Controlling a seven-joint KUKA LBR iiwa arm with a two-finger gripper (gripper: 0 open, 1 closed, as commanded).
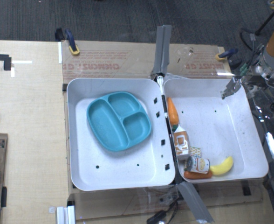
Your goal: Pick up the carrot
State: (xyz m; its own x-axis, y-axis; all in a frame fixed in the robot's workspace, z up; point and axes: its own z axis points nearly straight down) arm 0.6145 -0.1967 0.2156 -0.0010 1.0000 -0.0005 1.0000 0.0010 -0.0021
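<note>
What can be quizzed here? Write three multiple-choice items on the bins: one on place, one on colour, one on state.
1. Where does the carrot lie?
A. On the plate
B. Along the right bin's left wall
C. Outside the bins

2. What colour is the divided plate?
A. Blue
B. Red
C. Yellow

3. How does the gripper stand to the carrot?
A. Closed on it
B. Touching it
C. Apart, at the right bin's far right corner

Answers: 1 B, the carrot lies against the wall between the bins. 2 A, the plate in the left bin is blue. 3 C, bare white floor lies between the two.
</note>
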